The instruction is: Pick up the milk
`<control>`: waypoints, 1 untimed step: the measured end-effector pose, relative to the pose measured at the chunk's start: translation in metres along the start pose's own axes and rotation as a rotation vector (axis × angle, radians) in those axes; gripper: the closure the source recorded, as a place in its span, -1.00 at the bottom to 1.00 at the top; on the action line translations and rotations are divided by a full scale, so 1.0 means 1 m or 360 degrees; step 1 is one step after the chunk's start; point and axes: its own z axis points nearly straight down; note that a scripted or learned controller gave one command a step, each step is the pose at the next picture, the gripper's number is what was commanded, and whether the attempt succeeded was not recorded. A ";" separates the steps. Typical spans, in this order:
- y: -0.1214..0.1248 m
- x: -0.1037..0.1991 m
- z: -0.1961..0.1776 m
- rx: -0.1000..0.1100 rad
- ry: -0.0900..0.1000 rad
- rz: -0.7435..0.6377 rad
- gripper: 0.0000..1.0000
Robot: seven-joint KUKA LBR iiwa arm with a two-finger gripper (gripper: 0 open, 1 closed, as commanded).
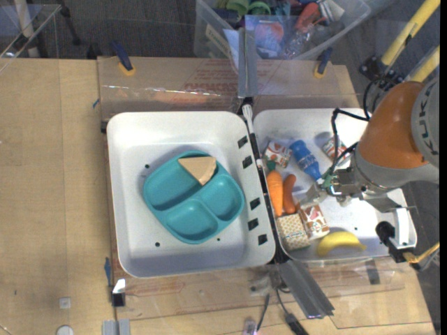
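Two shallow white bins sit side by side on the surface point(49, 187), and the single overhead camera view covers both.

Camera view, left bin point(126, 138): it carries a teal divided plate point(192, 204) with a tan wedge-shaped piece point(198, 167) resting in its upper compartment. Nothing here belongs to the task, so this bin probably serves as a drop-off area.

Camera view, right bin point(363, 253): this bin holds the loose items. The milk point(316, 220), a small carton with red and white print, lies near the bin's front, just beside a tan patterned box point(292, 232) and close to a yellow banana point(339, 242). A carrot point(276, 192) lies along the divider side, with a blue bottle point(305, 158) and a small printed carton point(278, 153) toward the back.

The hand point(334, 185) hangs low over the bin, just behind and to the right of the milk, at the end of the grey arm with its orange band point(391, 135). Whether its digits are spread or pressed together cannot be told; wrist hardware and cabling hide them. No item is seen between them.

Judgement: the crowding around the milk leaves little clearance, so a descent risks striking the banana or tan patterned box.
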 end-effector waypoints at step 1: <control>-0.038 -0.003 0.046 -0.0034 0.0000 -0.0103 -1.00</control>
